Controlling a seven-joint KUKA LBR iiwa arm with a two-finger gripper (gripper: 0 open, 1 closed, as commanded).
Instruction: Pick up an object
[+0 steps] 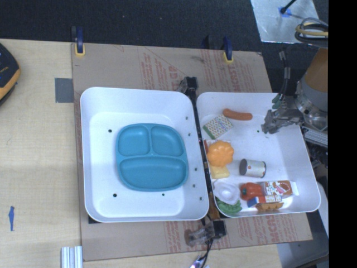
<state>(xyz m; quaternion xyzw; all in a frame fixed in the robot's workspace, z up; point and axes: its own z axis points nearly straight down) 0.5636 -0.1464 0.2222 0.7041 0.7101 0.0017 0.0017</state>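
Hovering over the right bin's [290, 166] far right edge, the gripper [274, 121] grasps nothing. Below it lie a sausage [237, 115], an orange toy [220, 153] and a small can [252, 167]. A blue divided plate [152, 156] fills the left bin [95, 149], on cardboard [139, 66].

The arm [312, 88] reaches in from the right, jaws pointing down-left.

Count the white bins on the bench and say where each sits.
2. The left bin holds a blue divided plate; the right bin beside it holds the small objects.
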